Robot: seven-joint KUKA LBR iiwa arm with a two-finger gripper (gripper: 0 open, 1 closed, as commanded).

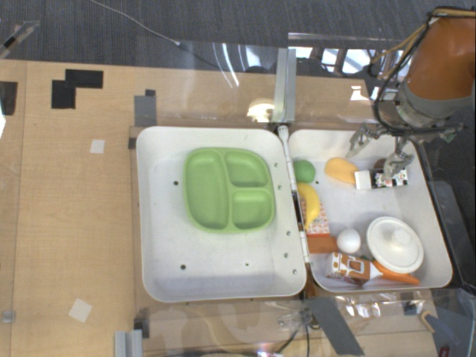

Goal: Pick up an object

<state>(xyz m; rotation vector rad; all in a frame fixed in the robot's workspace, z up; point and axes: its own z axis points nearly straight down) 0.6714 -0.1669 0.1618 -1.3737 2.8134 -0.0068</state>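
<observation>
We see the gripper (pixel 393 168) hanging over the right bin (pixel 439 222) near its one o'clock corner, and we cannot tell whether it is apart or together. Nothing sits visibly in it. At its nine o'clock lies a smooth orange-yellow rounded piece (pixel 341 170), with one small white block (pixel 363 179) touching it. We count one green ball (pixel 303 171), one banana (pixel 309 204), one white egg (pixel 349 241), one white lidded bowl (pixel 396 245), one orange carrot (pixel 398 277) under the bowl's six o'clock edge, and one brown-and-white carton (pixel 349 268). The left bin (pixel 160 274) holds one green divided tray (pixel 228 189) with three compartments.
</observation>
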